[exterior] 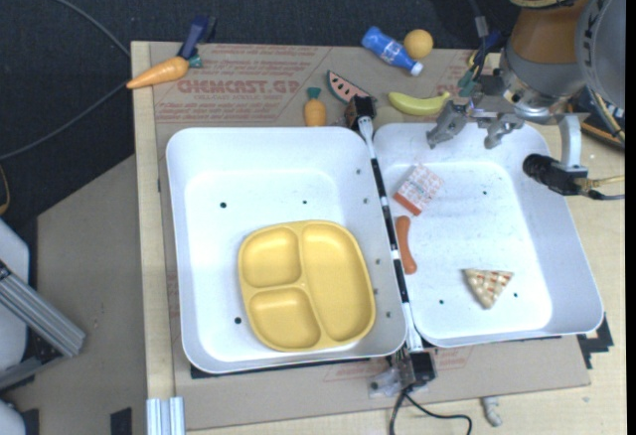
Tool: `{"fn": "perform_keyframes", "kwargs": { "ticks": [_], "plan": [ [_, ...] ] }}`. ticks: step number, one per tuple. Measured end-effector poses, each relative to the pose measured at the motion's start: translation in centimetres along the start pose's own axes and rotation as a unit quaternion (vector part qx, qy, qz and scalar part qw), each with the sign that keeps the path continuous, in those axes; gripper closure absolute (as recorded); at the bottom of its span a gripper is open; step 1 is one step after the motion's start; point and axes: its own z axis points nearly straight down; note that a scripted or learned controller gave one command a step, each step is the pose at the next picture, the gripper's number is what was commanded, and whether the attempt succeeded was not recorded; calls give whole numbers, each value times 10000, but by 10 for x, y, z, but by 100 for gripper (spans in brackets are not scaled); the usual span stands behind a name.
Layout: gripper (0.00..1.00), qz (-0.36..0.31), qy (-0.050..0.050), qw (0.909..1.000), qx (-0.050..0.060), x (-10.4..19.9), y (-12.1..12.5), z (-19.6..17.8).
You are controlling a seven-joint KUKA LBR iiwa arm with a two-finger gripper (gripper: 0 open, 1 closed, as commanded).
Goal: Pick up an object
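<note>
Cardboard-topped bench (pixel 248 85), two white bins | gripper (pixel 475 125) over right bin's (pixel 556 224) far rim, fingers spread, holding nothing | candidates: wrapped packet (pixel 418 189), sausage (pixel 404 244), pizza slice (pixel 487 284) | advice: descend centred on packet, clear of divider, close squarely.

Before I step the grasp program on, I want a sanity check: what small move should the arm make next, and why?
Probably shift the gripper toward the camera and down over the wrapped snack. The gripper hangs at the far rim of the right bin, holding nothing, with open fingers, and that snack is the nearest item; the sausage and pizza slice lie further off.
</note>
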Motion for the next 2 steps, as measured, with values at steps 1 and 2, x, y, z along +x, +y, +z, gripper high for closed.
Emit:
{"fn": "perform_keyframes", "kwargs": {
  "ticks": [1, 2],
  "plan": [
    [0, 4, -1, 10000, -13, -2, -24, 97],
    [0, 0, -7, 10000, -38, 6, -5, 104]
  ]
}}
